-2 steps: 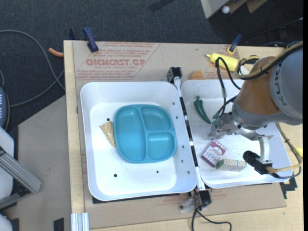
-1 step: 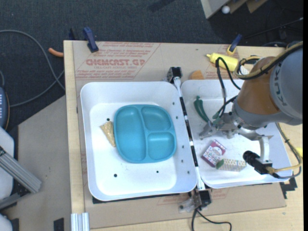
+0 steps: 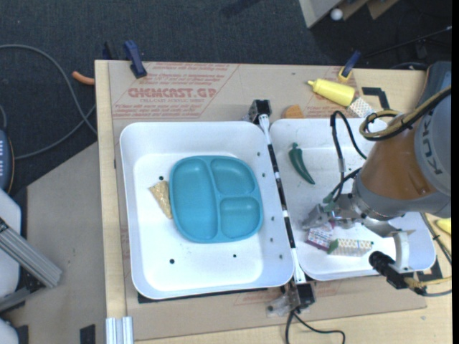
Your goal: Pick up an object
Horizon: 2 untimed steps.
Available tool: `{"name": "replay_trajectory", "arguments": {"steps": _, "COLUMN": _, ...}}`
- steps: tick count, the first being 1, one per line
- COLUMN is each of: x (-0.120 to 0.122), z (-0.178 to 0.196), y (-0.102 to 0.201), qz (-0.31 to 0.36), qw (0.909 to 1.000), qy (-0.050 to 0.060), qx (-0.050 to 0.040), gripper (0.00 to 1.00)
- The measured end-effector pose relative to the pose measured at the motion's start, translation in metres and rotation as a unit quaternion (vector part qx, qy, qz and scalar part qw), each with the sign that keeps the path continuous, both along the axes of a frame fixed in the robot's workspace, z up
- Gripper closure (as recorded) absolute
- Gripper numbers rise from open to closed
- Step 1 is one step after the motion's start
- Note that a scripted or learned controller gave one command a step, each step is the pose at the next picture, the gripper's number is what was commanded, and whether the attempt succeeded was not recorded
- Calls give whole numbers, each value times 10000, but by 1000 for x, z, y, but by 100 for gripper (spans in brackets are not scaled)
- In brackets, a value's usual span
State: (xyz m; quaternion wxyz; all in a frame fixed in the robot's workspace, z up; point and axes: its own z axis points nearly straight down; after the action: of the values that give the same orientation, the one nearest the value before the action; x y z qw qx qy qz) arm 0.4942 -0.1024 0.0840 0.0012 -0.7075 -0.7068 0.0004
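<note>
Your arm [image 3: 401, 167] reaches in from the right, its orange band broad above the wrist and dark cables looping over it. The claw [image 3: 321, 217] hangs low at the near right, pointing left, its metal tips blurred

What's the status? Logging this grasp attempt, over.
Gripper low in right bin, over wrapped packet. Nothing visibly held. Green pepper lies apart, clear.
</note>
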Motion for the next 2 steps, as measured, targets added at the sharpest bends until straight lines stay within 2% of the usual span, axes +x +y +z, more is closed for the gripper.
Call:
{"name": "replay_trajectory", "arguments": {"steps": 1, "x": 1, "z": 0, "y": 10, "qz": 6, "qw": 10000, "qy": -3, "qx": 3, "gripper": 0}}
{"name": "replay_trajectory", "arguments": {"steps": 2, "x": -6, "z": 0, "y": 6, "qz": 3, "qw": 10000, "qy": 0, "qx": 4, "gripper": 0}}
